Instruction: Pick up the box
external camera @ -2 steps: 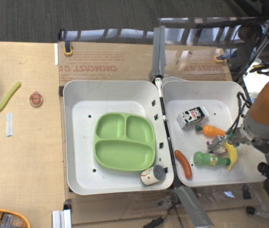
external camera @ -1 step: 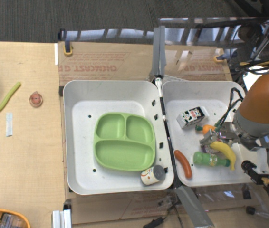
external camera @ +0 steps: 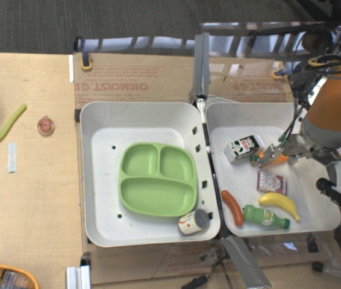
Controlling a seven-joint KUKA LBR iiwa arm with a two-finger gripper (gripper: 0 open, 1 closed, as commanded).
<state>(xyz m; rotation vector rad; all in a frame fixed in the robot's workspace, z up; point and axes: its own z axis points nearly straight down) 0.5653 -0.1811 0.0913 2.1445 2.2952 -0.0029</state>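
Dark carpet floor [external camera: 128, 8] beyond a wooden bench [external camera: 26, 209].

Arm [external camera: 330, 110] reaching in, hand [external camera: 271, 155] low.

Two bins sit side by side at mid-frame on the surface [external camera: 32, 221]. The left bin [external camera: 98, 179] holds a divided plate [external camera: 157, 179] at its centre, with a small cup [external camera: 192, 221] lying at the plate's lower right corner. In the right bin [external camera: 321, 221], a box [external camera: 243, 148] lies upper left, a packet [external camera: 272, 182] at centre, a banana [external camera: 280, 203] below it, a bottle [external camera: 265, 216] lower still, and a sausage [external camera: 232, 207] at lower left. The gripper [external camera: 271, 155] sits just right of the box.
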